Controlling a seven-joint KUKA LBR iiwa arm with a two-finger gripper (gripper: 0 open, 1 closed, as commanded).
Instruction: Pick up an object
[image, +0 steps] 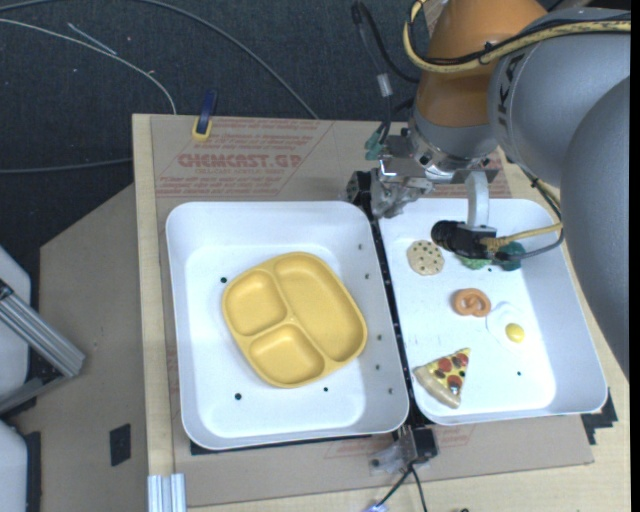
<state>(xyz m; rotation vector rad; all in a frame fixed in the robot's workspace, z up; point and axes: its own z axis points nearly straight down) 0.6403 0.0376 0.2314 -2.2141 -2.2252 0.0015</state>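
The right bin (571, 322) holds a chocolate-chip cookie (426, 258), a brown pretzel (470, 301), a fried egg (508, 329) and a pizza slice (446, 375). A yellow divided plate (293, 318) lies in the left bin (184, 300). My gripper (388, 192) hangs over the far end of the divide between the two bins, up and left of the cookie, with nothing seen in it.
The grey arm with its orange band (465, 60) covers the upper right and overhangs the right bin's far edge. Both bins rest on a cardboard sheet (250, 155), with a small blue and yellow clip (205, 115) at its far edge.
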